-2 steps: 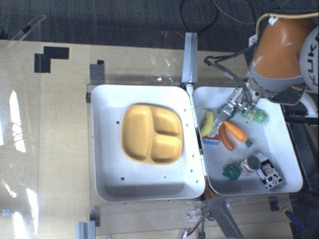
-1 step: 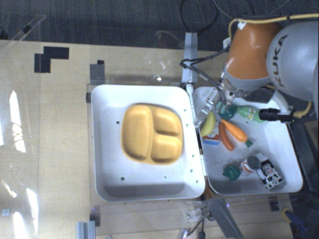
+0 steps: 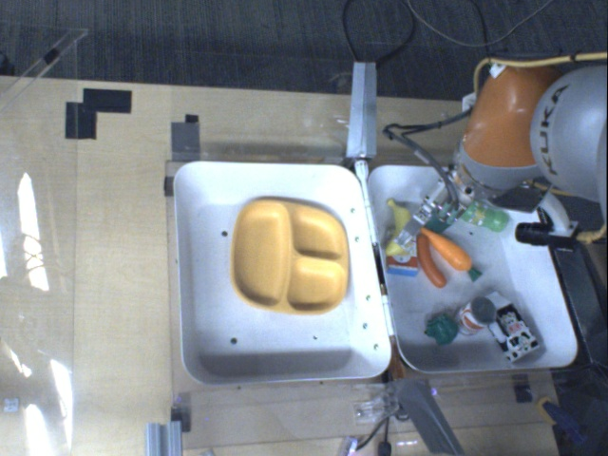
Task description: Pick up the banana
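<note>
Above banana [image 3: 397, 224], fingers [image 3: 429, 213] (spread unclear)

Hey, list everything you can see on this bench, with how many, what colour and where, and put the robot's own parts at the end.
white bins: two, white, side by side on the bench.
divided tray: one, yellow, three compartments, middle of the left bin.
banana: one, yellow-green, upper left of the right bin, beside the gripper.
carrots: two, orange, centre of the right bin, lying together.
flat packet: one, blue and red, left edge of the right bin, below the banana.
green bottle: one, yellow-green, upper right bin, partly under the arm.
small green item: one, dark green, lower right bin; too small to name.
black-and-white item: one, lower right corner of the right bin.
gripper: one, grey, over the upper right bin.
arm: one, grey with orange band, from the right.
</note>
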Available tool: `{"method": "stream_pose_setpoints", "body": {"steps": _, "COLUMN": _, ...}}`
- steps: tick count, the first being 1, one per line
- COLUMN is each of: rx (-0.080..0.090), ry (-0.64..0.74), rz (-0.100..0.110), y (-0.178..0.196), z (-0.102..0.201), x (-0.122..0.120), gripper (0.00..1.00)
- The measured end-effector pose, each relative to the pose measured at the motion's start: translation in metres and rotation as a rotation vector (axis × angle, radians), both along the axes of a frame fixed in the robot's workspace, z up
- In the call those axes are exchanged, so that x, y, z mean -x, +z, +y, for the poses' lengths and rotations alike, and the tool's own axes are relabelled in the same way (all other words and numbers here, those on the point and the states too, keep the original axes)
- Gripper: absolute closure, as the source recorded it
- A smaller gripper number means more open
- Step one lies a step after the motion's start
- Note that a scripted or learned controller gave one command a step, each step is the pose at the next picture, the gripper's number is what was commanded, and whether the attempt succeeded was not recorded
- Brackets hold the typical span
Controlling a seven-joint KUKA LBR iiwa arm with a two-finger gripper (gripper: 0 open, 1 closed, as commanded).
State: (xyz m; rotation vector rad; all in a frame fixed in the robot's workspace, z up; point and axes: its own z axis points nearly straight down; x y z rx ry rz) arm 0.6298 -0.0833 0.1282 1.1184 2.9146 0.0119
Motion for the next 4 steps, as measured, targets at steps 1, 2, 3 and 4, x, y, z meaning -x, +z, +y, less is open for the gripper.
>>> {"method": "stream_pose_setpoints", "body": {"steps": 1, "rx": -0.004, "ry": 0.131, "rz": 0.013, "y": -0.016, "z": -0.019, "x": -0.042, "gripper": 0.0}}
{"method": "stream_pose_setpoints", "body": {"steps": 2, "rx": 0.022, "ry": 0.455, "rz": -0.02, "y": -0.015, "z": -0.014, "x": -0.034, "gripper": 0.0}}
{"method": "stream_pose_setpoints", "body": {"steps": 3, "rx": 0.021, "ry": 0.346, "rz": -0.049, "y": -0.013, "z": -0.018, "x": -0.01, "gripper": 0.0}}
{"method": "stream_pose_setpoints", "body": {"steps": 4, "rx": 0.017, "ry": 0.553, "rz": -0.003, "y": -0.016, "z": -0.018, "x": -0.04, "gripper": 0.0}}
